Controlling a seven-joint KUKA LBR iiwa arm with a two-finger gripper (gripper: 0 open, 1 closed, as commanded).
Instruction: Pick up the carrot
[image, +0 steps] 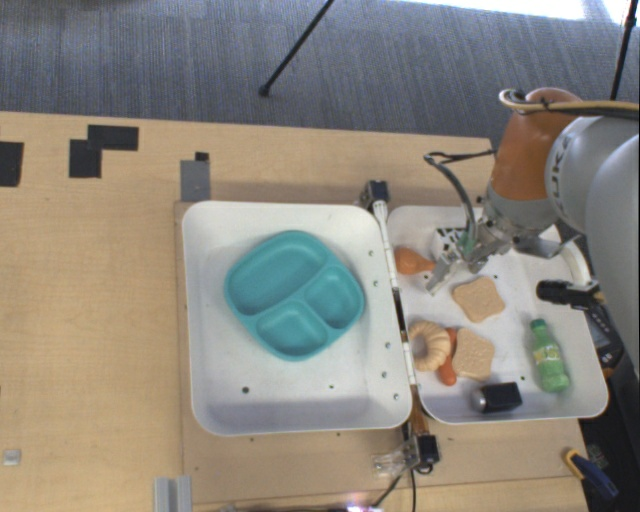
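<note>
Metal end effector (440, 272), fingers slightly parted and holding nothing, hovers beside the smooth orange carrot (411, 261).

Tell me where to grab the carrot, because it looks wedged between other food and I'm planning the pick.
Only a short orange end of the carrot shows, in the right bin, tucked between the croissant-like pastry and a cracker. Probably best to come straight down on that exposed end, closing across its narrow width. The claw sits farther back, near the other cracker.
</note>
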